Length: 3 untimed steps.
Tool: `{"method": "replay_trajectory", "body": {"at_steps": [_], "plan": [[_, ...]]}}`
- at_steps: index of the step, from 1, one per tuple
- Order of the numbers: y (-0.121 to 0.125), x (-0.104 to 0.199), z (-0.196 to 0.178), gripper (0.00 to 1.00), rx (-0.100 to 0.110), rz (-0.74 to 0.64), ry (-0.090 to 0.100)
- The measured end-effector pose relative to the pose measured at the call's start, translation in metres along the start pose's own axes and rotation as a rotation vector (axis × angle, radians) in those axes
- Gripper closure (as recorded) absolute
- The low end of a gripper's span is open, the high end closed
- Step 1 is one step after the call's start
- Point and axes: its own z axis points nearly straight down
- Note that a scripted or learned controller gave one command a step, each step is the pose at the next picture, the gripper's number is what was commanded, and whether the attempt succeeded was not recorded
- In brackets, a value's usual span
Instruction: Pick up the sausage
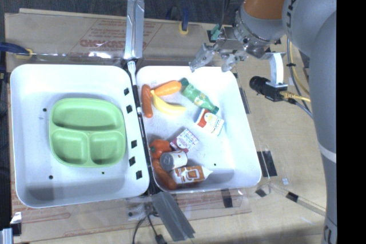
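The sausage, reddish-brown and short, lies along the left wall of the right bin, beside a yellow banana and below a carrot. My gripper hangs over the bin's far rim, above and to the right of the sausage and well apart from it. Its two fingers are spread open, and nothing sits between them.
In the right bin also lie a green bottle, a small red-and-white carton, a packet, a can, an orange bottle and an orange piece. The left bin holds a green sectioned plate.
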Motion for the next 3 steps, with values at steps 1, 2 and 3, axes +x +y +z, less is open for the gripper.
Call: {"method": "replay_trajectory", "body": {"at_steps": [1,2,3], "plan": [[-0.005,0.017,0.148,0.0,0.0,-0.233,0.0],[-0.009,0.029,0.196,0.0,-0.002,-0.568,-0.001],[0.007,0.054,0.095,0.0,-0.005,-0.536,-0.002]]}}
